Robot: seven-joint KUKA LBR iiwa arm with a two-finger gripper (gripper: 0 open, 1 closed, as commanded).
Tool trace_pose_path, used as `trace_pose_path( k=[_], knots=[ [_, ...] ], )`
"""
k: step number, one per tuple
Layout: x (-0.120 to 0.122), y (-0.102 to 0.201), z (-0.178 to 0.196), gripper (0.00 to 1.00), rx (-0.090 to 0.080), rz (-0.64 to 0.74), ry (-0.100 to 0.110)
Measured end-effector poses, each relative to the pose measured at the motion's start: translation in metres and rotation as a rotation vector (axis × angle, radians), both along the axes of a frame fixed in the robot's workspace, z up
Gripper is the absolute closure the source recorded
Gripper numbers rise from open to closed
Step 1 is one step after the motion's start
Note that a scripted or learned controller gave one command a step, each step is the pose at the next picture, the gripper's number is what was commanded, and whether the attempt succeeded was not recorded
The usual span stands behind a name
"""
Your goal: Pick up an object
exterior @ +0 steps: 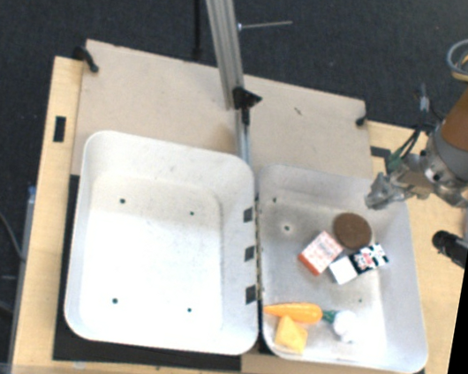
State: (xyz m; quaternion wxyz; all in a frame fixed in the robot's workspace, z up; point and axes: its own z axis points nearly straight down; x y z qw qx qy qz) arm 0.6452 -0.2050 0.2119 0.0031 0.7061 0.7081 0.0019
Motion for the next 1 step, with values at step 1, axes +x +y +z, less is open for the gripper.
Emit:
trace_pose_path(
  k=[1],
  knots=[
    [-0.0099, 0.0570, 0.0128, 1.00, 0.003, 0.004, 0.004]
  ],
)
